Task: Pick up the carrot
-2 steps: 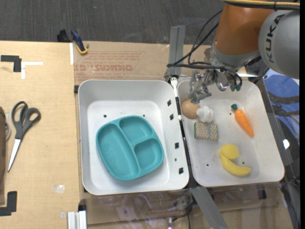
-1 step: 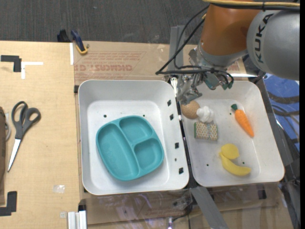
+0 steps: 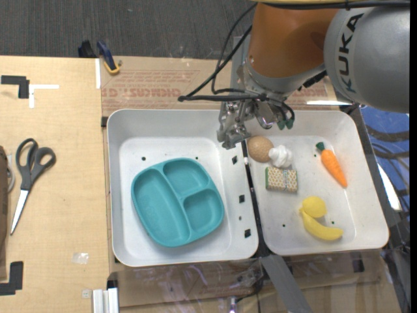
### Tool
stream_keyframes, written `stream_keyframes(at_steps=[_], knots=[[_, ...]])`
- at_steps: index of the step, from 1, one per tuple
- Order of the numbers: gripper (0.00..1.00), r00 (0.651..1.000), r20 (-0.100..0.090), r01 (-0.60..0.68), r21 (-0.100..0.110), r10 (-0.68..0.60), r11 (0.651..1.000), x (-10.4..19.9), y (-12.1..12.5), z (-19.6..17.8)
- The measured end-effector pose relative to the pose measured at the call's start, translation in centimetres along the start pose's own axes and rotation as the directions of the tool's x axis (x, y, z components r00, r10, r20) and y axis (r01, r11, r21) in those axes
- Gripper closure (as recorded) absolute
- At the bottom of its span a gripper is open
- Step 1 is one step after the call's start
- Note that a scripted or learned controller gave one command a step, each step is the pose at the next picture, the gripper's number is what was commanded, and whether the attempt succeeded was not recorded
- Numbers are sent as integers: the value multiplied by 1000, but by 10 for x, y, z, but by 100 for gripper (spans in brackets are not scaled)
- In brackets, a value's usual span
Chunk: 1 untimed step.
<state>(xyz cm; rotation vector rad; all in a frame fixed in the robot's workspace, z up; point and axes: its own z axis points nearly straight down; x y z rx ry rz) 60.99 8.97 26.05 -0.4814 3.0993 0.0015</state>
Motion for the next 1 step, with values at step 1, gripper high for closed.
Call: stream_keyframes(at_steps=[1], knots=[[100,999,-1,51,0,-51,999,-52,33,53]])
